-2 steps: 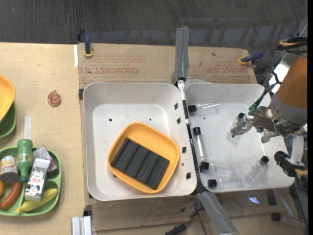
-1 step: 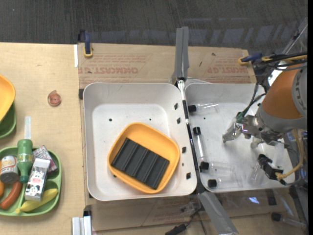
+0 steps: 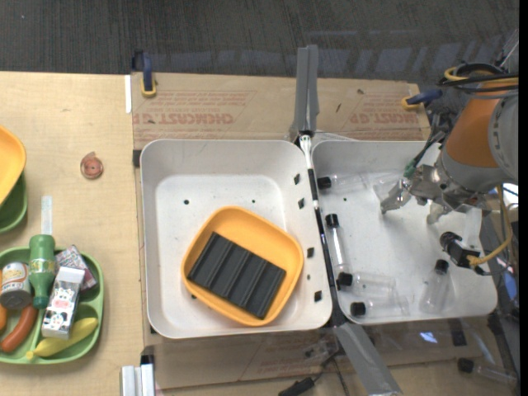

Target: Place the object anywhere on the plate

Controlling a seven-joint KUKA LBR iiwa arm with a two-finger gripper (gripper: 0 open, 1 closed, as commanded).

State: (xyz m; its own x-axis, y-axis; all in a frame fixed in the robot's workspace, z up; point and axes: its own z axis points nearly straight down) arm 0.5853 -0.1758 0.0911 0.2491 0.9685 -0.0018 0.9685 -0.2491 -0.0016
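From the overhead camera I see the black ridged block already lying on the yellow plate, left of the gripper. It looks stiff and light, best pinched across its short sides. Whether the jaws are released, I can't tell.

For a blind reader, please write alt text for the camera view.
A dark ribbed object lies on a yellow plate in the left white bin. The robot arm hangs over the right bin.
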